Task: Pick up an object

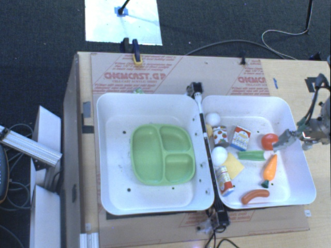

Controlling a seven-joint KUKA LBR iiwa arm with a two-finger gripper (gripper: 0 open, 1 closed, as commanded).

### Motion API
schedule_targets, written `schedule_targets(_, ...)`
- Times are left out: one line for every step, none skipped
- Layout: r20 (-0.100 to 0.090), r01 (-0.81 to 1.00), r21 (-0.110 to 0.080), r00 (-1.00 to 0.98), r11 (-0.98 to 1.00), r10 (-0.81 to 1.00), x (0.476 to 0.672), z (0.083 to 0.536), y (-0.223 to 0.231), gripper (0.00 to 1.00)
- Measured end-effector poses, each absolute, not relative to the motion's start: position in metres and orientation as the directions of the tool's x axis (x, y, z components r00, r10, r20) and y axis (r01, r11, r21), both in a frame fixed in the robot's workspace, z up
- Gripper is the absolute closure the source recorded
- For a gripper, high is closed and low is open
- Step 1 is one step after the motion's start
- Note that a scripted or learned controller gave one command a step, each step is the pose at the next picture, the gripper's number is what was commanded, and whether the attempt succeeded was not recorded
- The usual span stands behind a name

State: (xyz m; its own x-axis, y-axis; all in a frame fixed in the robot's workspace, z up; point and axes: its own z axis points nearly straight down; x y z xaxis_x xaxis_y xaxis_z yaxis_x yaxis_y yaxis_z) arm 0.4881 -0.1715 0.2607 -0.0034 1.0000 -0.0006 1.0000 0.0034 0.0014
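The right bin (300,182) holds several toy foods. Among them are a red tomato (268,141), an orange carrot (269,168), a green bean-like piece (252,155), a red sausage (255,195) and a small red-and-white carton (239,137). There are also a spotted can (220,135), two white balls (212,119) (219,155), a yellow wedge (235,165) and a small bottle (224,180). My gripper (286,138) reaches in over the bin's right wall and hangs just right of the tomato. I see nothing held in it.
The left bin (111,138) carries a green divided plate (163,154). A clamp rail (202,133) runs between the two bins. The bench board (155,74) lies behind them, and cables trail at the right and front edges.
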Motion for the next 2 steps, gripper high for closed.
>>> schedule_targets(-0.001,1.000,0.003,-0.001,0.001,1.000,0.517,0.085,-0.182,0.00)
schedule_targets(-0.002,1.000,0.005,-0.001,0.001,1.000,0.518,0.095,-0.182,1.00)
